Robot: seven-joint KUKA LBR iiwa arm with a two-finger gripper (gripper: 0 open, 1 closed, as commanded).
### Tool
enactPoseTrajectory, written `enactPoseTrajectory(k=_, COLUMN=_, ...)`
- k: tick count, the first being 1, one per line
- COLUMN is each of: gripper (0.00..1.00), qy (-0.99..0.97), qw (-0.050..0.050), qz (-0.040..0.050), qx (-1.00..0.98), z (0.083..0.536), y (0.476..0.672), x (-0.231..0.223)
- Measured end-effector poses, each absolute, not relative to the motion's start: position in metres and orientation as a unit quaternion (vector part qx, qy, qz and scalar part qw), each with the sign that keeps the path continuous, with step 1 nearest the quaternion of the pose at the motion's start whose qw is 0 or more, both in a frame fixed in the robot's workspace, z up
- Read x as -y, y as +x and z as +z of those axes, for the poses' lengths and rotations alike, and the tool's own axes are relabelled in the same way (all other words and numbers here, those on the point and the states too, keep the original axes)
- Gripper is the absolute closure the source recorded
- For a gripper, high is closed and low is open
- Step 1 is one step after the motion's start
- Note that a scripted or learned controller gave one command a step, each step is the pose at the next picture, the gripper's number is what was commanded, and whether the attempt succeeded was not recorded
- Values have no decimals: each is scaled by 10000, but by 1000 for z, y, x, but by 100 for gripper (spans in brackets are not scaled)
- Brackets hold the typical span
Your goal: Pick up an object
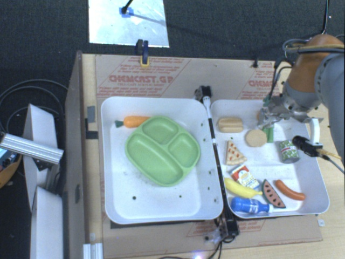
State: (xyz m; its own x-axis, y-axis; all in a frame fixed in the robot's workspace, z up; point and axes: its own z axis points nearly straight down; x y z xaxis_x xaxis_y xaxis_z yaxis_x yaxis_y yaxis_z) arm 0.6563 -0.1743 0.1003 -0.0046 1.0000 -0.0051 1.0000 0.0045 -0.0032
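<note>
Round tan biscuit (255,138) lay in right bin (318,188), gripper (268,120) poised just above it, green item (269,131) beside biscuit, finger state impossible to tell.

My arm (318,69) reaches in from the right side, grey with the orange band above the wrist, and it bends downward to the left. My gripper (268,120) hangs low at the end of the wrist, pointing down. The wrist is a little tilted.
</note>
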Motion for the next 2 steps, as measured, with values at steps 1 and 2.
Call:
enactPoseTrajectory(k=1, gripper=0, qy=7053, qw=34, qz=-17, qx=-7089, z=100, y=657, x=174)
enactPoseTrajectory(k=2, gripper=0, qy=7072, qw=14, qz=1, qx=-7071, z=85, y=627, x=190)
